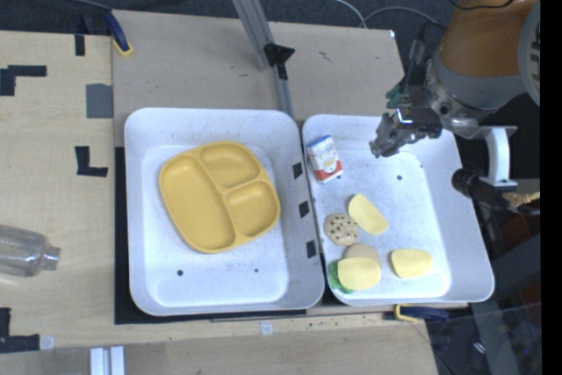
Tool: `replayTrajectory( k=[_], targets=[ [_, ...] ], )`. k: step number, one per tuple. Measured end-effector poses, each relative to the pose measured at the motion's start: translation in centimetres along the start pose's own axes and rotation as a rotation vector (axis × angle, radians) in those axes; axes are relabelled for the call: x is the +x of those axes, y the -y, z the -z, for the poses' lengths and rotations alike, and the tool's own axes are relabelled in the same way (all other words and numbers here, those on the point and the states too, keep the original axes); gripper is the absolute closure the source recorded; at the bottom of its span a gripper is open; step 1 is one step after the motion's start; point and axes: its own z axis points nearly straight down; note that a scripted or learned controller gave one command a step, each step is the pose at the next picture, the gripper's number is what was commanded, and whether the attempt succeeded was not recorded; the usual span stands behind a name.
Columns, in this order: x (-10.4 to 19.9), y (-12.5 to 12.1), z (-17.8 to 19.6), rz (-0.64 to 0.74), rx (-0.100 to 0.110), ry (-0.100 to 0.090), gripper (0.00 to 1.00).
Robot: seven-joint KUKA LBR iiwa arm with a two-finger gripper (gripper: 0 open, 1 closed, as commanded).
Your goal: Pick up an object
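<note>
Hand [387, 141]: hangs over the right bin's [439, 189] upper part; how far open it is cannot be told; nothing seen in it.
Yellow tray [219, 196]: left bin [140, 189]; rigid, wide, awkward.
Small carton [324, 159]: right bin, left wall; likely light, stiff; pinch flat sides.
Cookie [340, 229]: probably slips.
3 yellow pieces [367, 214]: rounded, likely light; grip across middle.

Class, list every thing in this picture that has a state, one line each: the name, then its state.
Gripper: hovers above the right bin's far end, holding nothing.
Yellow divided plate: flat in the left bin, compartments bare.
Small carton: lying tilted in the right bin.
Cookie: flat, beside the yellow pieces.
Clear plastic bottle: on its side on the bench, left of the bins.
</note>
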Motion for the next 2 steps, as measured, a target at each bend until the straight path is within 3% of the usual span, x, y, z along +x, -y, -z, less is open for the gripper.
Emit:
replayTrajectory(
  k=[1, 2],
  targets=[
    [-6.9, 4.4, -14.1, -0.003, 0.009, -0.001, 1.0],
    [-13.6, 5.4, -23.1, -0.003, 0.0, -0.002, 1.0]
  ],
)
